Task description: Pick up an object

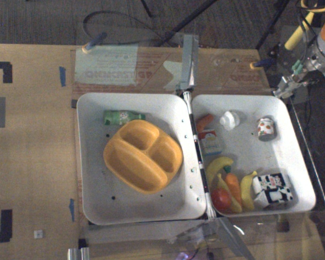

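Observation:
The right bin [292, 145] holds several toy foods. A white cup-like piece [230, 119] and a small spotted can [266, 128] lie near its back. A small red and white carton [210, 143] and an orange piece [205, 121] sit by the left wall. Along the front are a banana [219, 165], a carrot [233, 186], a red tomato [221, 200], a second banana [247, 190] and a black and white milk carton [271, 190]. My gripper [288, 85] hangs outside the bin, above its back right corner, well away from every object.
The left bin [92, 161] carries an orange divided plate [143, 155] and a green packet [123, 117] behind it. A metal bracket [187, 64] stands behind the wall between the bins. Cables and tripod legs lie beyond the bench.

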Robot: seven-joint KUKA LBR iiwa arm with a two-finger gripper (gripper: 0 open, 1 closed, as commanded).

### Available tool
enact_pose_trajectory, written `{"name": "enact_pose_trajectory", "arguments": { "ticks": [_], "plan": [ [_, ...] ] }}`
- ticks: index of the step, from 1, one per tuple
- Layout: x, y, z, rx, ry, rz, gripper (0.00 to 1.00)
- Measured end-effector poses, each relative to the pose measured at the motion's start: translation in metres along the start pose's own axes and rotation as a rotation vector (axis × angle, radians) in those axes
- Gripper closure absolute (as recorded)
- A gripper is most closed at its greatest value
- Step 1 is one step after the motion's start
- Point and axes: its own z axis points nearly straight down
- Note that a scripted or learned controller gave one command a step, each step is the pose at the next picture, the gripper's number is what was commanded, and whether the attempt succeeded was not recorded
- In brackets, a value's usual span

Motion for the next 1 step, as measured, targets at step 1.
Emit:
{"name": "enact_pose_trajectory", "arguments": {
  "ticks": [1],
  "plan": [
    [0.0005, 0.0005, -0.0001, -0.001, 0.000, -0.260, 1.00]
  ]
}}
